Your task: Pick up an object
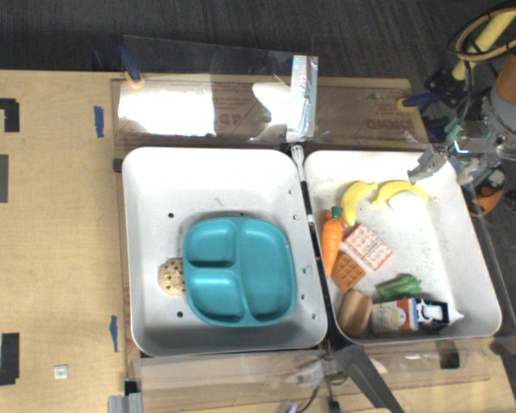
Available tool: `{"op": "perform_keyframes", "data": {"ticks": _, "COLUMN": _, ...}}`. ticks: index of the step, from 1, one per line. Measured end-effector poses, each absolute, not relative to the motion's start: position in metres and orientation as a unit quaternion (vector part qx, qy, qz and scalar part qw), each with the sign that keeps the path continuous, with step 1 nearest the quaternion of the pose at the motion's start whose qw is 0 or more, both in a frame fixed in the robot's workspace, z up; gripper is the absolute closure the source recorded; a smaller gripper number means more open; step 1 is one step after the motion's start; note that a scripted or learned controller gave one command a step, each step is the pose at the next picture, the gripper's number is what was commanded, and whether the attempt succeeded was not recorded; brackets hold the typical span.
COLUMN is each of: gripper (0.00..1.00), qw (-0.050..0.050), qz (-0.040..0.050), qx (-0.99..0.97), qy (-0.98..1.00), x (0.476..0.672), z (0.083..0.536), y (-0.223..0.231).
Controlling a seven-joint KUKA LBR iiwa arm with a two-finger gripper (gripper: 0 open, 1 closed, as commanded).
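Observation:
The right bin (473,256) holds several toy foods. Two yellow bananas (374,194) lie at its back, with an orange carrot (330,241) along the left wall. A pink wafer (365,247) rests partly on a brown waffle (347,273). Near the front lie a green pepper (397,287), a brown bread roll (354,311) and a small drink carton (408,314). My gripper (443,163) hovers over the bin's back right corner, just right of the bananas, with nothing visibly held.
The left bin (146,231) carries a teal divided plate (238,269) with a cookie (171,275) tucked at its left edge. A clear plastic sheet (215,101) stands behind the bins. Cables and the arm's body (499,76) crowd the upper right.

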State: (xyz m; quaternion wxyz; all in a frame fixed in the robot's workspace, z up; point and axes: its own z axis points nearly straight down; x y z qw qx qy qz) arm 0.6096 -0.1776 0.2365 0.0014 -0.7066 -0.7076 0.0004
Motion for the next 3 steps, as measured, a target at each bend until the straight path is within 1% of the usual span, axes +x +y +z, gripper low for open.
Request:
{"op": "perform_keyframes", "data": {"ticks": 1, "gripper": 0.00, "qw": 0.004, "qz": 0.0021, "qx": -0.675, "qy": -0.738, "x": 0.584, "z": 0.127, "y": -0.141}}
{"op": "perform_keyframes", "data": {"ticks": 2, "gripper": 0.00, "qw": -0.001, "qz": -0.0003, "qx": -0.625, "qy": -0.781, "x": 0.640, "z": 0.086, "y": -0.119}}
{"op": "perform_keyframes", "data": {"ticks": 3, "gripper": 0.00, "qw": -0.002, "qz": -0.0016, "qx": -0.647, "qy": -0.763, "x": 0.528, "z": 0.087, "y": -0.107}}
